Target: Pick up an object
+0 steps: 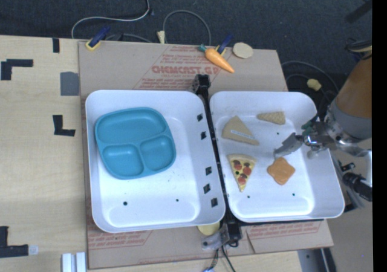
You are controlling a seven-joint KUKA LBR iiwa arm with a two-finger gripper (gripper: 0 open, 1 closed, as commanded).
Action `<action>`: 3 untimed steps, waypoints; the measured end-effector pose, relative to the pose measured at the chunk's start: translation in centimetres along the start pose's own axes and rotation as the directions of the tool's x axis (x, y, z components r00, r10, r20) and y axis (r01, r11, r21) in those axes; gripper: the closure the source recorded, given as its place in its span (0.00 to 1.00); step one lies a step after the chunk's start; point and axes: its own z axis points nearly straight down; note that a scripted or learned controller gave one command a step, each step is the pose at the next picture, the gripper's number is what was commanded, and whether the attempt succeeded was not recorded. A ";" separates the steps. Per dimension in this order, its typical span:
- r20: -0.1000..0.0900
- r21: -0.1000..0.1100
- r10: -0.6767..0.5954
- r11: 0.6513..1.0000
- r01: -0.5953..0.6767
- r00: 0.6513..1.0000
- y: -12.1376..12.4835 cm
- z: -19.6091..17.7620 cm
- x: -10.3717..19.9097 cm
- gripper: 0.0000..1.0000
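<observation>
My claw (289, 145) hangs low over the right bin (302, 100), reaching in from its right rim, with the orange band of my arm (358, 92) above and behind it. The dark fingers point left and down, toward the middle of the bin, but I cannot tell from this angle whether they are spread or closed; nothing shows between them.

Just below the fingertips lies an orange-brown toy piece like a nugget (281, 171), very near my claw, though I cannot tell whether they touch. To its left lies a pizza slice (242, 171) with red dots, its point aimed at the bin's front. Above that rests a tan wedge like a sandwich half (240, 130), and to the right of the wedge, near the back wall, a smaller tan triangle (271, 118).

The left bin (97, 204) holds a blue divided plate (134, 142) with three compartments, set toward its back left.

Behind the bins, on the cardboard sheet (163, 68) that covers the surface, lie a toy carrot (218, 60) and a pale round piece (243, 51), close together and well apart from my claw.
</observation>
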 end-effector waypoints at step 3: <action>0.012 -0.017 0.003 1.000 -0.002 1.000 0.1 10.4 0.4 1.00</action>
